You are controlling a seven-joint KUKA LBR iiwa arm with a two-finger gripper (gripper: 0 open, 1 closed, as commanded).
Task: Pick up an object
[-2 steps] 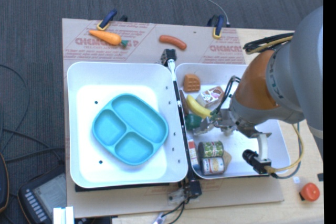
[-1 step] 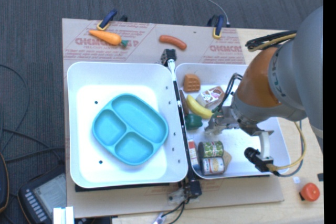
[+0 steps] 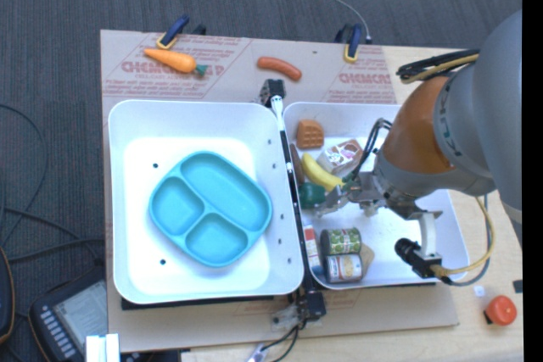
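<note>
The right bin (image 3: pixel 441 254) holds a yellow banana (image 3: pixel 317 172), a dark green item (image 3: pixel 310 195), a brown waffle-like piece (image 3: pixel 310 134), a small printed packet (image 3: pixel 344 153) and two cans (image 3: pixel 341 241) (image 3: pixel 344 268). My gripper (image 3: pixel 344 192) is low in this bin, just right of the banana and the green item and above the cans. The grey and orange wrist covers much of the bin's right half. Nothing is visibly lifted.
The left bin (image 3: pixel 136 148) holds a blue three-compartment plate (image 3: pixel 210 208). On the board behind the bins lie a toy carrot (image 3: pixel 174 61) and a sausage (image 3: pixel 279 68), with clamps at the back edge. An orange item (image 3: pixel 501 311) sits at the lower right.
</note>
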